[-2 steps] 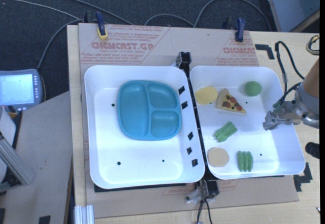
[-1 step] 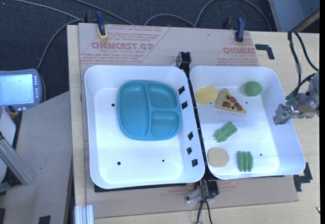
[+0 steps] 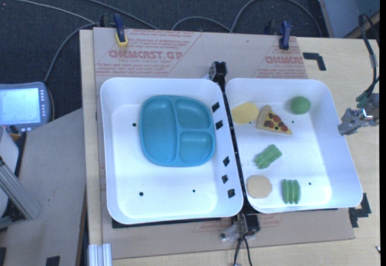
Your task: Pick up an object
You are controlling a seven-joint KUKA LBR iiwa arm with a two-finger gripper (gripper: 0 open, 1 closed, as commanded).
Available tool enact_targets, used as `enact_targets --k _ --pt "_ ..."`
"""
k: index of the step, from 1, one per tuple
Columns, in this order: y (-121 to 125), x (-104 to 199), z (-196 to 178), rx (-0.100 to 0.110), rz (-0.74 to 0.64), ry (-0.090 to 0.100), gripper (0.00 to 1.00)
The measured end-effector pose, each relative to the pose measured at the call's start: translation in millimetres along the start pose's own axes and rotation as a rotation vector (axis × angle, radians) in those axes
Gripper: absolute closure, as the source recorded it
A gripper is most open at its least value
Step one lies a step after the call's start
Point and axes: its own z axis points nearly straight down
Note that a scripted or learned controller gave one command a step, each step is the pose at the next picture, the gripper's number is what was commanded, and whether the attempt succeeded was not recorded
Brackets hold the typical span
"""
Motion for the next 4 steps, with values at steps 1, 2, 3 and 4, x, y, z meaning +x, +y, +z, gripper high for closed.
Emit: enact_targets --k 1,2,3,4 --pt "16.5 49.3 16.5 0.011 -0.004 0.006 1.0" --pt "46.0 99.7 26.3 0.007 -0.005 0.004 1.0" --pt "69.3 149.0 20.9 0.005 -0.005 0.004 1.0" --pt "95.8 200.4 29.7 0.006 -0.005 0.005 1.0"
